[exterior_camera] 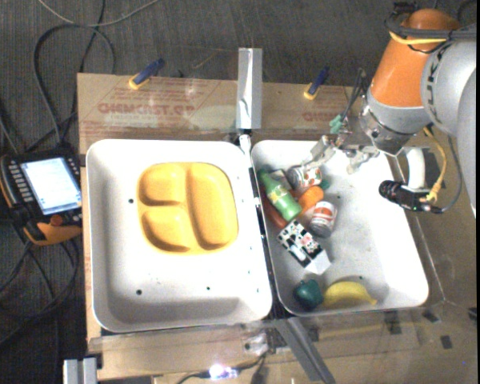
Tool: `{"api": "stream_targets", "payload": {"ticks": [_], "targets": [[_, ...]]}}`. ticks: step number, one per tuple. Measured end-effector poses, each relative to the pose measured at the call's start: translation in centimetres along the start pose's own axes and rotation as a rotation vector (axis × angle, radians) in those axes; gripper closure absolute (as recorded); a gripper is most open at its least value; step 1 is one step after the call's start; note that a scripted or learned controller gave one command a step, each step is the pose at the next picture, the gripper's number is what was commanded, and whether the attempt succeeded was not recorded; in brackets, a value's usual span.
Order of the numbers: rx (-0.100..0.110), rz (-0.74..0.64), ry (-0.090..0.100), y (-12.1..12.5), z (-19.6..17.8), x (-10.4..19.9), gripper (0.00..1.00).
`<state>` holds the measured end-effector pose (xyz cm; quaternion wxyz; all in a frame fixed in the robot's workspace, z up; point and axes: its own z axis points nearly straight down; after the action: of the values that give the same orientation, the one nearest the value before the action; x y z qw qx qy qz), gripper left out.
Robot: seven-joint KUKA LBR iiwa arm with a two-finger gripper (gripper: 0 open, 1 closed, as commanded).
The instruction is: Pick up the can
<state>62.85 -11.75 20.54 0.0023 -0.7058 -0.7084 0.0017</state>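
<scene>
Can (pixel 323 217) lies tilted in right bin (pixel 384 250), red-and-white, metal end glinting, touching orange carrot-shaped toy (pixel 310 196) and green bottle (pixel 281 199); label too small to read. Gripper (pixel 314 166) hangs above this clutter, thin fingers blurred against it; spread not discernible. Yellow sectioned tray (pixel 188 206) fills left bin (pixel 104 278).

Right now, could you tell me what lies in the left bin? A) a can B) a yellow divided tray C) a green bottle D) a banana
B: the yellow divided tray sits alone in the left bin, while the banana, green bottle and can all lie in the right bin.
</scene>
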Motion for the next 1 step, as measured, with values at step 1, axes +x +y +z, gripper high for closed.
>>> {"api": "stream_targets", "payload": {"ticks": [1], "targets": [[-0.003,0.013,-0.004,4.07,9.76,0.20,0.00]]}}
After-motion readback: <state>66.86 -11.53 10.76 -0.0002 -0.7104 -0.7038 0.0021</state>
